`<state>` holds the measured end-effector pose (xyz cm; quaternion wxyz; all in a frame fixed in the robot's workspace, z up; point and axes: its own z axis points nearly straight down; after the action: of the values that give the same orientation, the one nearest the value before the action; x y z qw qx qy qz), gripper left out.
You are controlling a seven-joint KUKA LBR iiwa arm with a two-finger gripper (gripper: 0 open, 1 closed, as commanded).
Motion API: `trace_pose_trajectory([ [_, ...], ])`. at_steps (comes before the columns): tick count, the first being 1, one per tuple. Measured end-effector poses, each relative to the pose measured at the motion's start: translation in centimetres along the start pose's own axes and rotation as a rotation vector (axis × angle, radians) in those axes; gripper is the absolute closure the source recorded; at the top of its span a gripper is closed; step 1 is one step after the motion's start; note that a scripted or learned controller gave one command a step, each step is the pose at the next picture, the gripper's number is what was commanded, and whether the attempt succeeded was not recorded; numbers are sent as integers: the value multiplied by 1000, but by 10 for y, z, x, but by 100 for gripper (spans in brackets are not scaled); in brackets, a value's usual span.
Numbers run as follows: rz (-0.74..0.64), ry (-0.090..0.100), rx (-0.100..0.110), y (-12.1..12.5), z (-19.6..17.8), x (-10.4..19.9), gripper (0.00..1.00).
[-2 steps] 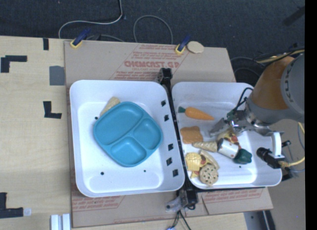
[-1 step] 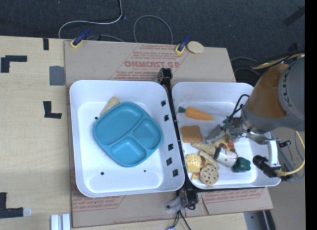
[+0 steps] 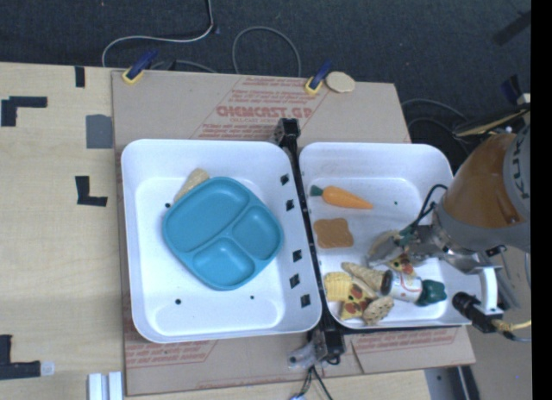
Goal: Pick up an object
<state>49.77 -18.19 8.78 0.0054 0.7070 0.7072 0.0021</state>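
nearest me, the heap of toy food [image 3: 362,290] in the right bin [image 3: 379,155] looks light, hard and slick, so i'd pinch one piece across its narrow middle; the tool [image 3: 398,247] hangs over it, state unreadable.

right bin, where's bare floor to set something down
Free: the strip between the orange toy carrot and the far rim of the right white bin, and right of the carrot. Crowded: the near corner, toy food pile beside the gripper.
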Motion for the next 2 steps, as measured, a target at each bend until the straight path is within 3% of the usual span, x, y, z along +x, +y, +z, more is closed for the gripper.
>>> trace_pose_trajectory([
  [1,1,-3,-1,1,-10,-1,100],
  [2,-15,8,-1,59,-102,106,100],
])
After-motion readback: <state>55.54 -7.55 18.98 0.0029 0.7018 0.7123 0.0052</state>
